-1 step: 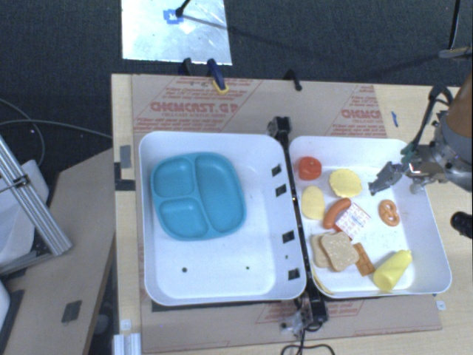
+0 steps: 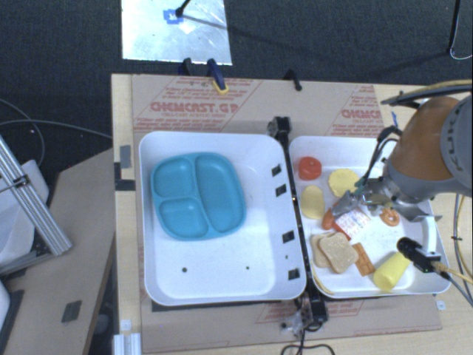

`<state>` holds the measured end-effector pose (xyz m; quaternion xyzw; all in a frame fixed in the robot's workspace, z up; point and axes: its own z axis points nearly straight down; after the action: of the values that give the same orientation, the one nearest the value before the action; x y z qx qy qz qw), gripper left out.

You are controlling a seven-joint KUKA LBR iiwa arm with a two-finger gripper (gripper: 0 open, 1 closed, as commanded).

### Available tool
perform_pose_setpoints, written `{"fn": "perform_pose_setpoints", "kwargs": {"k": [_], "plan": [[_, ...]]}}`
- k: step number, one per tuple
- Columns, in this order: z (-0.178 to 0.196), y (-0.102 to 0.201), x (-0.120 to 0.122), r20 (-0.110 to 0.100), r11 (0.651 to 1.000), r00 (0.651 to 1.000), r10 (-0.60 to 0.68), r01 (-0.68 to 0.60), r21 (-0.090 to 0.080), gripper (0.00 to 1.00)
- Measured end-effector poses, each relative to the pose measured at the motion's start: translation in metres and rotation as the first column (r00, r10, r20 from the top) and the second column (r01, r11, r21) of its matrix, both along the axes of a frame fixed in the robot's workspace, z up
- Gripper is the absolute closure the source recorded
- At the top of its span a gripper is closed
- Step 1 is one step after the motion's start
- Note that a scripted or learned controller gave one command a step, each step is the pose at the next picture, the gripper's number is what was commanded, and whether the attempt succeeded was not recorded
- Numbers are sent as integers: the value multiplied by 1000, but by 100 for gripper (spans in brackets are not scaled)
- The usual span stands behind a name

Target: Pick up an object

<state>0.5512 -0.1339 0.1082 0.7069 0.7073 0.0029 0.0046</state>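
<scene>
Two bins, left bin (image 2: 170, 272) with blue plate (image 2: 198, 195), right bin (image 2: 369, 148) with toy food, gripper (image 2: 353, 207) state unclear.

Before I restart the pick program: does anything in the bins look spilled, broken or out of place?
Nothing stands out. The toy foods lie loosely in the right bin, the blue divided plate sits flat in the left bin, and the gripper is low among the foods.

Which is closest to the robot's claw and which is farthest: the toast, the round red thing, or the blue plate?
From the claw in the right bin:
1. The toast, just below it in the same bin.
2. The round red thing, up near that bin's top left corner, only slightly farther.
3. The blue plate, far off in the left bin.
</scene>
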Motion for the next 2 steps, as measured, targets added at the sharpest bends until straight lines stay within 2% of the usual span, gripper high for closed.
{"fn": "perform_pose_setpoints", "kwargs": {"k": [1, 2], "plan": [[-17, 38, -40, 19, 1000, 1000, 0, 0, -12, 0], [-18, 44, -19, 2, 1000, 1000, 1, -1, -5, 0]]}}
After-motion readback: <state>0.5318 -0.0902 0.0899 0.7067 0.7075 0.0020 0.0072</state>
